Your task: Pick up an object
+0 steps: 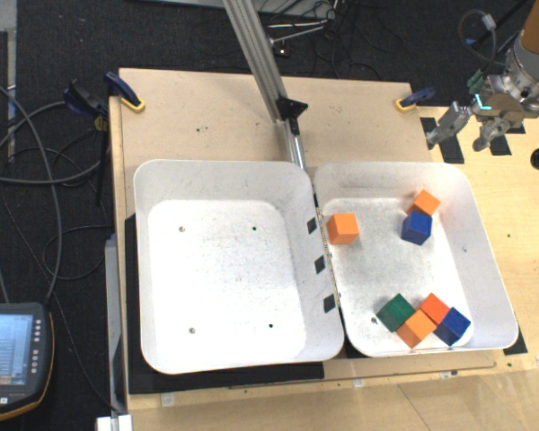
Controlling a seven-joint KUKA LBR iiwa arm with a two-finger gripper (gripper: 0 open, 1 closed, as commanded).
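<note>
Four blocks clustered at the near edge of the right bin [485,268]: green [396,312], orange [417,328], a second orange [434,308], blue [452,325], all touching or nearly so. Farther in, a lone orange block [342,227] by the bin's left wall; a blue block [416,228] touching another orange [425,203]. Beyond the bin's far right corner, above the counter [359,115], gripper [472,126], fingers apart, holding nothing.
</note>
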